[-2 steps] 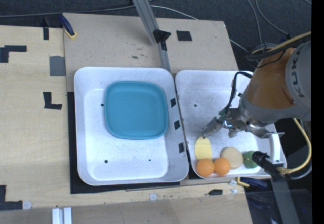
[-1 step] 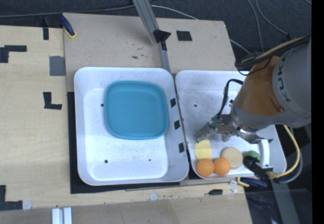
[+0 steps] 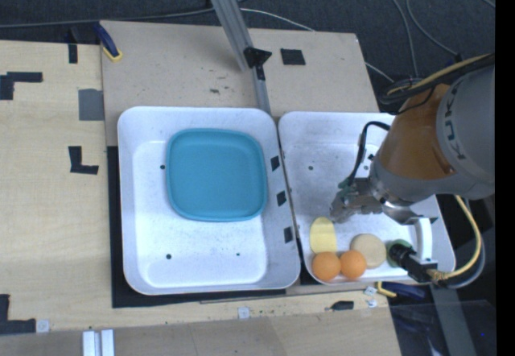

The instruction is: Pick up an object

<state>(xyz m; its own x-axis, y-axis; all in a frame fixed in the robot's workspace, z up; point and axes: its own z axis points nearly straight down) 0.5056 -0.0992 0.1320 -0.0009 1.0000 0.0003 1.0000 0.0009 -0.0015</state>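
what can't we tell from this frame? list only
- Gripper, camera view: too small and dark to read its state, or whether it touches the yellow item.
- Green object: part hidden behind a dark piece at the right bin's corner.
- Right bin's far side: covered by the arm.
- Beige round item: identity unclear, too blurred.

end effector (image 3: 348, 208) – fingertips too small to tell | arm (image 3: 451, 137) – cut off right
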